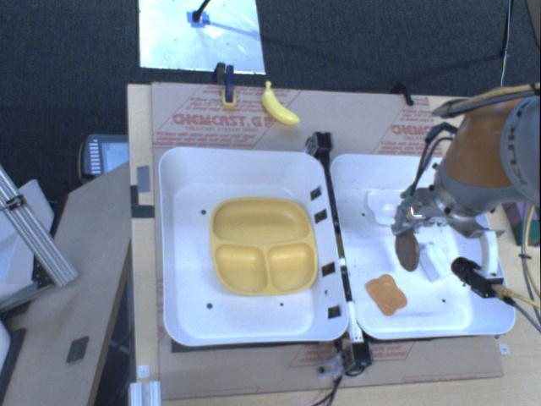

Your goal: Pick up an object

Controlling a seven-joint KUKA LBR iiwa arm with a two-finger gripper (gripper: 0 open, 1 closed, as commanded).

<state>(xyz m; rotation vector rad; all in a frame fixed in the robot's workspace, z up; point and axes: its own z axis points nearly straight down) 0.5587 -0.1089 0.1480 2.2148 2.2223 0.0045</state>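
Orange piece (pixel 385 294) (near brown object (pixel 407 250))

"CHEMCAST" on the protective sheet (pixel 221 120).

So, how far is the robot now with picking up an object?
Nothing looks lifted yet. The gripper is low in the right bin, just above a dark brown object; whether it grips it is unclear. An orange-brown object lies untouched nearby. Still left: a secure grasp and lifting clear of the bin.
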